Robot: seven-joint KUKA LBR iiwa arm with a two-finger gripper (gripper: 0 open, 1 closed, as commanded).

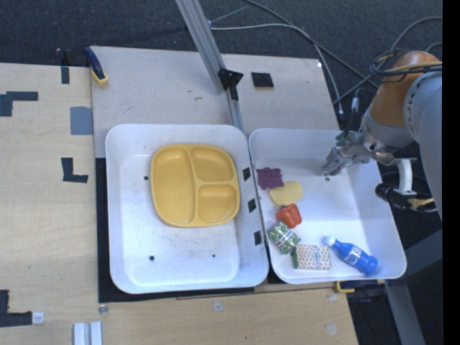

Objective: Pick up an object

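Note:
The right bin point(374, 214) holds several small objects. A purple piece point(269, 177) lies near its left wall, with a yellow piece point(287, 192) and a red piece point(289, 215) just below it. A green patterned packet point(282, 238) and a white speckled packet point(312, 256) sit near the front. A blue bottle with a white cap point(353, 255) lies at the front right. My gripper point(333, 165) hangs over the bin's upper right part, apart from all of these, with nothing seen between its fingers.
The left bin point(129, 214) carries a yellow divided plate point(195, 185). A metal pole point(205, 38) slants across the back of the bench. Cables run behind the right bin. A yellow and blue tool point(95, 66) lies at the far left of the bench.

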